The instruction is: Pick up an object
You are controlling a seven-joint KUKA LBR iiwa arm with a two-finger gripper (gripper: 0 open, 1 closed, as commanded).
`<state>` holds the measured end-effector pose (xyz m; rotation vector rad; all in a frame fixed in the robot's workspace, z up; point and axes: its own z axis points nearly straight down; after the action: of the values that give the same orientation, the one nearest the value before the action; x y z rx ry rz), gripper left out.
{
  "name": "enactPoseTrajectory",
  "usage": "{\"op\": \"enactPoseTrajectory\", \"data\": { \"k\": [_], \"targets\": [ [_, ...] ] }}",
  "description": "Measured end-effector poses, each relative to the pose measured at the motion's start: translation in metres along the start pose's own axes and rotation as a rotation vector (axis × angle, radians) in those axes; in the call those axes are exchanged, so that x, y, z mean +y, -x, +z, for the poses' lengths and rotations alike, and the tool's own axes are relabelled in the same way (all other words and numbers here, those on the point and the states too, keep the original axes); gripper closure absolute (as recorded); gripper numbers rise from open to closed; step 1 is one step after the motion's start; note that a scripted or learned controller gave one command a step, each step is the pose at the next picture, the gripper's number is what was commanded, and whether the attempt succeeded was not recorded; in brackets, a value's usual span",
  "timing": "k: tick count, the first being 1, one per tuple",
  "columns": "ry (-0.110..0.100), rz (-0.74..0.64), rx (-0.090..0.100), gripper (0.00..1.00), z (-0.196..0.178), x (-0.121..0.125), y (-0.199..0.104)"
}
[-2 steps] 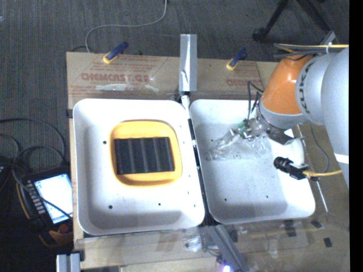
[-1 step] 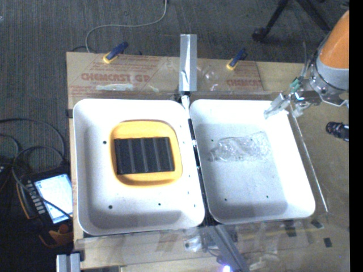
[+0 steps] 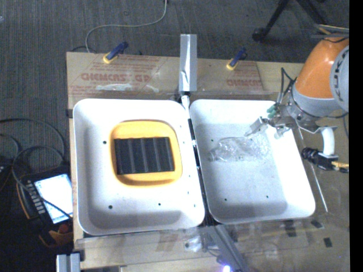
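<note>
A crumpled clear plastic piece [image 3: 241, 149] lies in the right white bin [image 3: 266, 200], near its middle and towards the back. In the left white bin [image 3: 91, 208] sits a yellow holder with a black ribbed insert [image 3: 145, 153]. My gripper [image 3: 266, 123] hangs over the right bin's back right corner, just up and right of the clear plastic. Its fingers look slightly spread, with nothing that I can make out between them. The arm's orange band [image 3: 320, 72] rises at the right edge.
A metal divider post [image 3: 188, 67] stands behind the seam between the bins. Two blue and yellow clamps [image 3: 115, 52] hold the brown board at the back. A tablet [image 3: 48, 194] and cables lie on the floor to the left.
</note>
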<state>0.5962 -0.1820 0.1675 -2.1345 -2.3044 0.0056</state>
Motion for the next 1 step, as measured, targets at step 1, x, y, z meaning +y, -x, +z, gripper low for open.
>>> {"op": "enactPoseTrajectory", "data": {
  "k": [1],
  "targets": [
    [0.024, -0.049, -0.008, 0.00, 0.0698, 0.0127, -0.0310]
  ]
}}
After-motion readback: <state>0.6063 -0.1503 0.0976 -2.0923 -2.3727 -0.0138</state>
